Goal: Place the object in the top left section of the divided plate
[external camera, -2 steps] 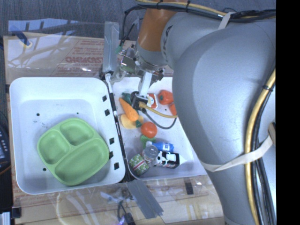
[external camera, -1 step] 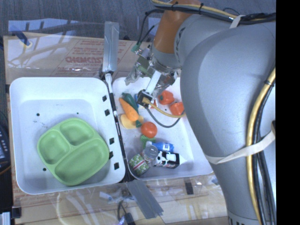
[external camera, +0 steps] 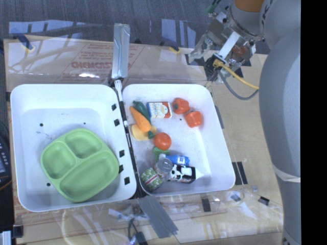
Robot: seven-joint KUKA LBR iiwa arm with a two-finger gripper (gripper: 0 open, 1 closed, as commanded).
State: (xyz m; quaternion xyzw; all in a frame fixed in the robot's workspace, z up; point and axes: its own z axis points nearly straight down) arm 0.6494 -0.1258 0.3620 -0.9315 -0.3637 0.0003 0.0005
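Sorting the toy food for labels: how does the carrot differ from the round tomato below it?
The carrot is long, tapered and orange with a green top; the tomato is round and red-orange. The carrot lies slantwise along the right bin's left wall; the tomato sits nearer the bin's middle. The carrot looks longer. Both lie loose in that bin.

Two white bins sit side by side on a cardboard-covered bench (external camera: pixel 61 65). A strip of grey tape (external camera: pixel 120 50) runs up from the seam between the left bin (external camera: pixel 20 106) and right bin (external camera: pixel 217 137). More grey tape (external camera: pixel 159 217) lies at the front edge. A blue-and-yellow item (external camera: pixel 24 41) lies at the far left corner of the bench. Dark ribbed flooring (external camera: pixel 102 4) lies beyond the bench. A yellow cable (external camera: pixel 240 78) loops past the right bin's far corner.
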